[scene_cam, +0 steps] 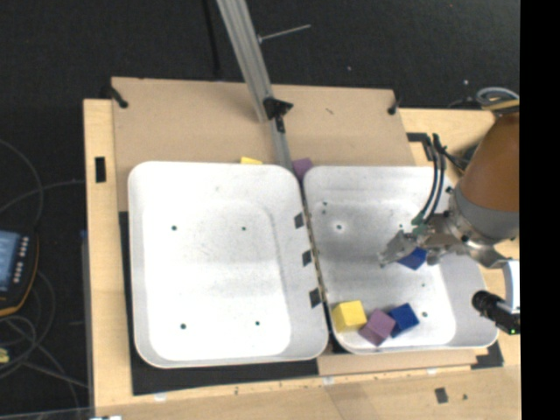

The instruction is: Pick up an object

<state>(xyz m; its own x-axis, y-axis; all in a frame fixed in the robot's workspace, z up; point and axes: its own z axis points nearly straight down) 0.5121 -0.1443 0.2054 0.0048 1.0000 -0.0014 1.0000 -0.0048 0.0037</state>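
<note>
Two shallow white bins are set side by side on the bench; the left bin [219, 261] carries no loose pieces on its floor. The arm [490, 178] is extended into the right bin [367, 208] from the right edge.

The gripper [404, 250] is positioned low over the right bin's middle. A small blue block [414, 258] is seen right at the fingertips, seemingly touching them or lodged between them. Whether the fingers are spread, closed, or clamped on that block cannot be told; the tips are blurred and partly hidden by the wrist.

Three more pieces are grouped at the bin's near edge: a yellow block [349, 314], a purple block [379, 325], a second blue block [402, 318], each touching its neighbour. This cluster lies below and slightly left of the gripper in the view, apart from it.

Judgement: the block at the fingertips is the nearest candidate, and a lift would be the test of any grasp. No long axis is discernible on so compact a block.
</note>
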